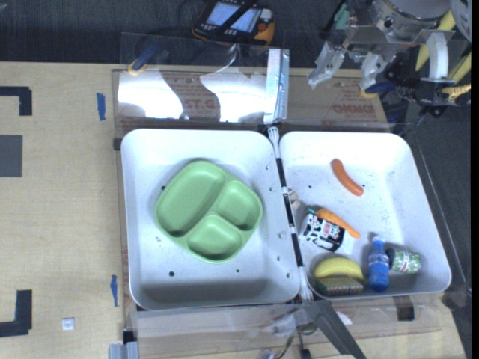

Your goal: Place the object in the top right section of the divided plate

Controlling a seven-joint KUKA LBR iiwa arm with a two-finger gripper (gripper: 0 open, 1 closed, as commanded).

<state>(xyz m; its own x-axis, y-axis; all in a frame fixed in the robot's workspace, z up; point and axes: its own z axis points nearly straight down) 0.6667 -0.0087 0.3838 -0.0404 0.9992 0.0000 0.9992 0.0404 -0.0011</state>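
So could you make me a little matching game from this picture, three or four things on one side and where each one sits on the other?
Things:
1. green divided plate
2. sausage
3. banana
4. gripper

Places:
A. raised above the back edge of the right bin
B. near the front edge of the right bin
C. middle of the left bin
D. alone in the upper part of the right bin

Pairs: 1-C, 2-D, 3-B, 4-A
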